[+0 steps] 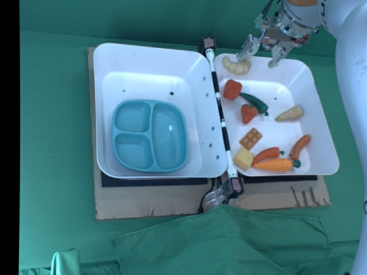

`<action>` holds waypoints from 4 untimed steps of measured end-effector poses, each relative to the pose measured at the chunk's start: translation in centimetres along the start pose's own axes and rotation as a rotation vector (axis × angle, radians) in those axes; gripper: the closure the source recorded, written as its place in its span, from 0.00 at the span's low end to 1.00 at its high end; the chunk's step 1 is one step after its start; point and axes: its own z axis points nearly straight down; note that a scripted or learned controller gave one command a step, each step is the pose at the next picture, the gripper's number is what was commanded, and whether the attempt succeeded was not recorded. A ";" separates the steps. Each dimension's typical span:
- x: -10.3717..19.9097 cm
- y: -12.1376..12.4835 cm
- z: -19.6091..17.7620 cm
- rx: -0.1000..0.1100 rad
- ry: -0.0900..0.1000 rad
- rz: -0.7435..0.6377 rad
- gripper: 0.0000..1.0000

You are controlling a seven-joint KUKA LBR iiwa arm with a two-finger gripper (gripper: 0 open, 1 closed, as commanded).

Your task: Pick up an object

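Croissant (237, 66) lies at the right bin's (321, 125) far-left corner; my gripper (261, 50) hovers open just beside it, empty. I judge I'm approaching: next, centre over it and descend.

So the right bin (321, 153) has a bunch of toy food scattered in it. Up at the far rim there's a pale croissant (237, 66), curved, lying flat. Below it sits a red bell pepper (231, 89), then a dark green chili (254, 102) lying on a diagonal, touching a strawberry (248, 114). Off toward the right is a tan cone-shaped piece (289, 114), could be an ice cream cone, can't really tell. Near the front: a brown waffle square (250, 138), a yellow cheese block (243, 158), two orange-red sausages (266, 154) (300, 146), and an orange carrot (276, 165) lying sideways along the near edge.
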 end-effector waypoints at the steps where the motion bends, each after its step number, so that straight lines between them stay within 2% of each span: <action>1: -0.3 -0.5 4.1 0.003 -0.002 0.001 0.00; 2: -0.4 -1.1 8.2 0.002 -0.002 0.001 0.00; 3: -0.5 -0.8 10.4 -0.004 -0.002 0.001 0.00; 4: -0.6 -0.6 8.8 -0.018 -0.005 0.002 1.00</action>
